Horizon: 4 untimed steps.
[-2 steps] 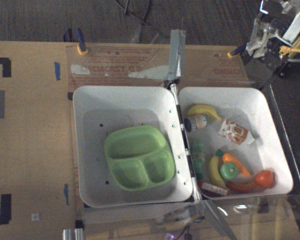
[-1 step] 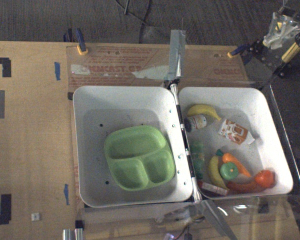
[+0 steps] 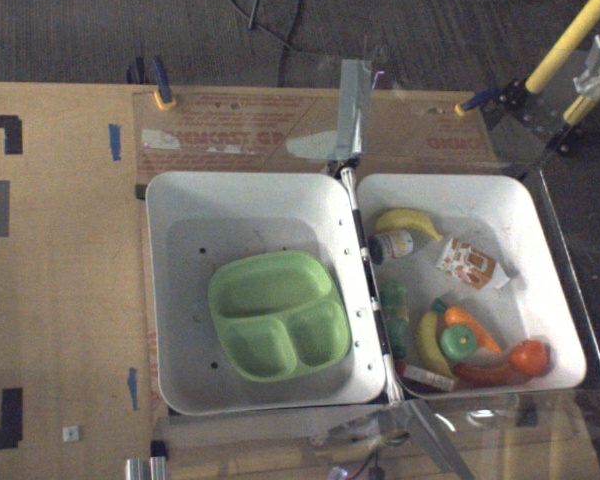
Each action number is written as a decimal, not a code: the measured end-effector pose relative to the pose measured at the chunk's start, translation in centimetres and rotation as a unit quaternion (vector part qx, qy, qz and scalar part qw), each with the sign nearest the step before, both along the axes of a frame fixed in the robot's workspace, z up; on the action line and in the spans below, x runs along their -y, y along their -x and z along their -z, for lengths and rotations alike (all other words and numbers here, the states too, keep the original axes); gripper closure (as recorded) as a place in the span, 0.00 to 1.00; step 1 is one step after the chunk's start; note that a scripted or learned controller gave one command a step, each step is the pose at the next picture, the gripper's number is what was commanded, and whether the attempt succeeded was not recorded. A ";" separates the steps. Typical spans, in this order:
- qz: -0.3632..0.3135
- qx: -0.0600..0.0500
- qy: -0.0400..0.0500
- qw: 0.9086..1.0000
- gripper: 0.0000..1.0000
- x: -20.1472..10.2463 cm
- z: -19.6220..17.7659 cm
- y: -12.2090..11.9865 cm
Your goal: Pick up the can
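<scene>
The can [image 3: 392,244] is small, with a pale label and a dark end. It lies on its side in the right bin [image 3: 525,208], close to the bin's left wall. It rests just below a yellow banana [image 3: 408,221] and looks to be touching it. Nothing covers the can from above.
Also in the right bin are a white and orange carton [image 3: 470,265], a green bottle [image 3: 395,318], a second banana [image 3: 430,343], a carrot [image 3: 472,328], a red chili [image 3: 485,374] and an orange fruit [image 3: 530,356]. A green divided plate [image 3: 278,313] sits in the left bin [image 3: 170,228].
</scene>
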State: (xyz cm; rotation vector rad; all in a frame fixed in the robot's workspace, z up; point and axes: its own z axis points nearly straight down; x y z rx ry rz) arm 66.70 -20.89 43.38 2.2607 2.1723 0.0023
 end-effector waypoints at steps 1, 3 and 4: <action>-0.080 -0.002 -0.001 0.997 1.00 -2.3 -0.3 0.0; -0.161 0.000 0.001 0.987 1.00 1.3 -0.3 -0.1; 0.076 0.000 0.000 0.997 1.00 1.4 -0.3 0.0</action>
